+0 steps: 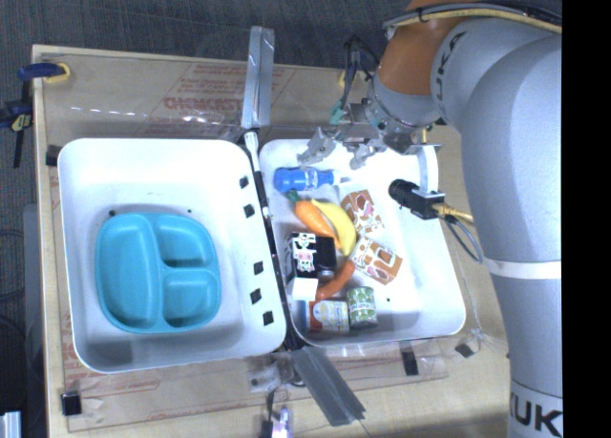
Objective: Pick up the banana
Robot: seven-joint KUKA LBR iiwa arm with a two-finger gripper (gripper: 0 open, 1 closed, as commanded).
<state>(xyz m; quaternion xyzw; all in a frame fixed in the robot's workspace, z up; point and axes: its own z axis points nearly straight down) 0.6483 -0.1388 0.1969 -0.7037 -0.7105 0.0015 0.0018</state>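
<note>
The yellow banana [337, 224] lies curved in the middle of the right bin [434, 283], resting against an orange carrot [311, 214]. My gripper [337, 152] hangs over the far end of that bin, up and slightly behind the banana. Its fingers [314, 151] are spread open with nothing between them, and they point down toward a blue bottle [303, 179].
Around the banana lie patterned snack packets [375, 257], a black box [310, 254], a second orange piece [335, 281], and two small cans [347, 310] at the near end. The left bin [76, 198] holds a blue divided tray [158, 268]. The arm's black cable fitting [412, 198] overhangs the bin's right side.
</note>
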